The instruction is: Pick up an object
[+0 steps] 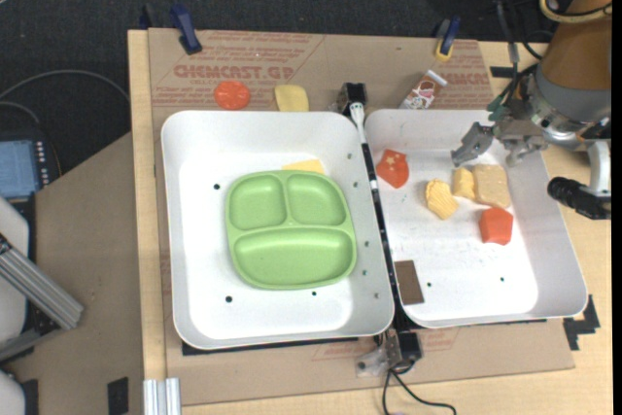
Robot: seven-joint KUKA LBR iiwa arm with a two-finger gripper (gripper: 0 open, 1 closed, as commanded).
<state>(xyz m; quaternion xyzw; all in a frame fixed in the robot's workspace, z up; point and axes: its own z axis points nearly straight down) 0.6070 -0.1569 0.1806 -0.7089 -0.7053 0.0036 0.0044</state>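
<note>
Toy food pieces lie in the right bin (544, 292): an orange-red block (496, 225) at 5 o'clock and a tan slice (491, 185) just below the claw (483, 147), whose state I cannot tell. Approach step; next, descend onto the slice.

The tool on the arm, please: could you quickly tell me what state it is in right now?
Tool: above the far side of the right bin, near the tan block; nothing seen in its grip; open or closed cannot be told.
</note>
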